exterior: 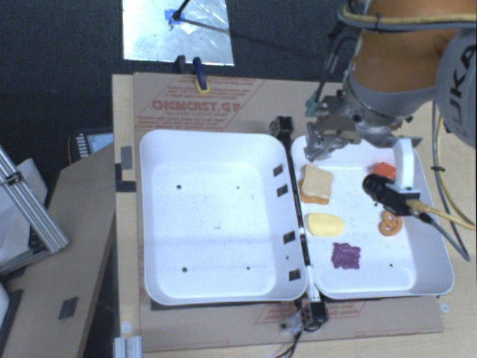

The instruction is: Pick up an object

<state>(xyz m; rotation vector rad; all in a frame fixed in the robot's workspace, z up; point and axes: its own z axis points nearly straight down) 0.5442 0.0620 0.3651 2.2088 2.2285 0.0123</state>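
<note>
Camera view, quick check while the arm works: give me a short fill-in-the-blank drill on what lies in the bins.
1. The toast slice, the yellow piece and the purple bunch all lie in the ____ bin of the view.
2. The yellow piece lies between the toast slice and the ____ bunch.
3. The claw hangs above the top edge of the ____ slice.
4. The pretzel lies nearer the view's ____ edge than the yellow piece.

Missing words: right; purple; toast; right
</note>
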